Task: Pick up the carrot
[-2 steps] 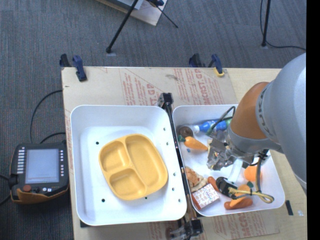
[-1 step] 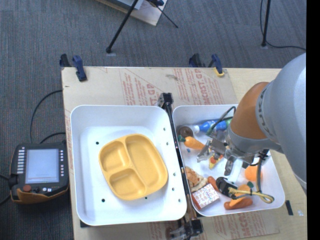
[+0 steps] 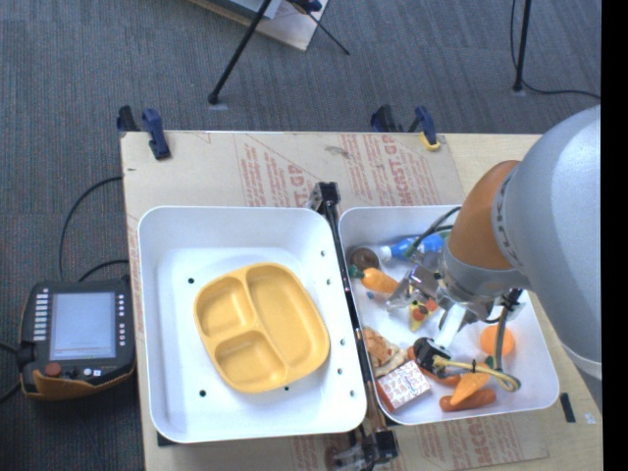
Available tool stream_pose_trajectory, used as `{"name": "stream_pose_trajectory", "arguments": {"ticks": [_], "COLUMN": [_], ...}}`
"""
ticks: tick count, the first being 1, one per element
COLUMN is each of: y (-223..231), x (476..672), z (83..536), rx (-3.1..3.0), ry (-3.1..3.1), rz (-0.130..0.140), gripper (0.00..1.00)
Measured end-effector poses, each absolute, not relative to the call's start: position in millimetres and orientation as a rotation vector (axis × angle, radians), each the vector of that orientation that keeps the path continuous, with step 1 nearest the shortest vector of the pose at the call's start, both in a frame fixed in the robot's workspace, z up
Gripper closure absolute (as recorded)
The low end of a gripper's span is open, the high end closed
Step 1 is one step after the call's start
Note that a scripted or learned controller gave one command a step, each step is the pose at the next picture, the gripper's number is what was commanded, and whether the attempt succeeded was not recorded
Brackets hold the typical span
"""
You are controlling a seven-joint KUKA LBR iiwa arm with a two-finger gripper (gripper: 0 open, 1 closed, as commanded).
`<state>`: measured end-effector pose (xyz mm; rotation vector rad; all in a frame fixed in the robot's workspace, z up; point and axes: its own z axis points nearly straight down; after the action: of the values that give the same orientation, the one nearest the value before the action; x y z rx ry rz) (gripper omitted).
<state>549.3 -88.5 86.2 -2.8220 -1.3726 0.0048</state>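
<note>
An orange carrot (image 3: 379, 281) lies in the right bin (image 3: 546, 386), near its left wall and towards the back. My gripper (image 3: 416, 298) hangs low over the middle of that bin, just right of the carrot and close to it. Its tips sit among small coloured bits, partly hidden by the wrist. Nothing is visibly lifted. A second orange, tapered piece (image 3: 471, 392) lies near the front wall of the bin.
The right bin also holds a blue item (image 3: 400, 248), a brown round thing (image 3: 363, 258), an orange ball (image 3: 496, 341), a red-and-white packet (image 3: 402, 386) and a tan pastry-like piece (image 3: 376, 343). In the left bin (image 3: 162, 361) rests a yellow divided plate (image 3: 260, 327).
</note>
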Motion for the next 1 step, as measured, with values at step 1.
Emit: {"name": "stream_pose_trajectory", "arguments": {"ticks": [1], "y": [-109.0], "x": [496.3], "z": [86.3], "rx": [-2.978], "ry": [-0.988], "rz": [0.006], "gripper": [0.0]}}
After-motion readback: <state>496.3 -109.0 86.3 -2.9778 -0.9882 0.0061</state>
